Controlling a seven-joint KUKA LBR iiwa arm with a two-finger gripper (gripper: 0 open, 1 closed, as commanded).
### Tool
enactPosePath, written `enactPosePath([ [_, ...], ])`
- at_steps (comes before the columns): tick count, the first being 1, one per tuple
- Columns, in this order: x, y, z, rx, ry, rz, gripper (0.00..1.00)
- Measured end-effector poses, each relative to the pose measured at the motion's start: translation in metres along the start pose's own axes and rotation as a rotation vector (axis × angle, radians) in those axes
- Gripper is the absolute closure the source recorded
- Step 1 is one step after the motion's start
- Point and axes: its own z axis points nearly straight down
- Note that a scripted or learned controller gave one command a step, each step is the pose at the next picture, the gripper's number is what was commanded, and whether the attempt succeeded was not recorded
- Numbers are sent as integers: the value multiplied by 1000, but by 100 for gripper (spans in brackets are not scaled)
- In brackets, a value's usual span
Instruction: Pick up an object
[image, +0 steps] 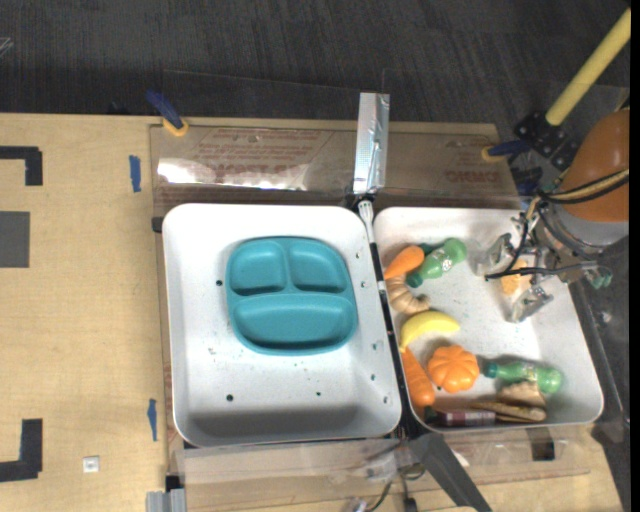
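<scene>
The wooden bench (70, 320) spreads widest, bare tan board lying well left of the left bin (190, 380), with black tape marks near its far left edge. The left bin itself sits with its right rim touching the right bin (585, 390), a taped divider strip (372, 140) rising behind their shared edge. A teal divided plate (292, 295) lies in the middle of the left bin, with bare white floor open all round it, widest toward the near rim. The arm (600, 180) reaches over the far right corner of the right bin, and its gripper (520, 285) hangs low over the right half of that bin, above a small orange piece (512, 284); whether its fingers are spread or pressed together cannot be told. Toys crowd the side of the right bin next to the left bin: an orange carrot (404, 262), a green bottle (442, 258), a yellow banana (430, 325), an orange pumpkin (454, 368), and a second green bottle (525, 376) along the near rim. Open white floor remains between the banana and the gripper.
</scene>
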Motion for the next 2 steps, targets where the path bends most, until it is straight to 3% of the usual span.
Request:
enactPosePath([
  [2,-15,-7,0,-1,-1,67,0],
])
